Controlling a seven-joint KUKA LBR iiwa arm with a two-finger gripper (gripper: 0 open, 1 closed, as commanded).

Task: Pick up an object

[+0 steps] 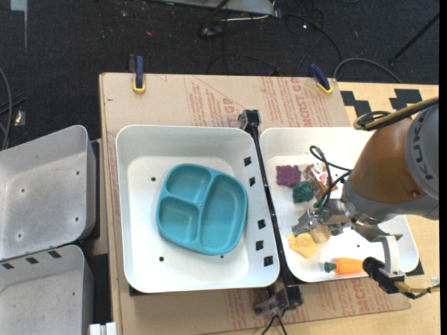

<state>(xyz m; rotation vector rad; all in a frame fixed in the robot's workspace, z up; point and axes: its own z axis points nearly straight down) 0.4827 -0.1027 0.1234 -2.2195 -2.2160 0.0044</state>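
Note:
The right bin holds several small toys: a purple piece, a dark green piece, a brown and white piece, a yellow piece and an orange carrot. My gripper hangs low in this bin, just above the yellow piece and below the green one. The arm's orange band and grey wrist cover the bin's right half. I cannot make out anything between the fingers.
The left bin carries a teal divided plate. Loose white bin lids lie off the bench at the left. Clamps hold the board's far edge.

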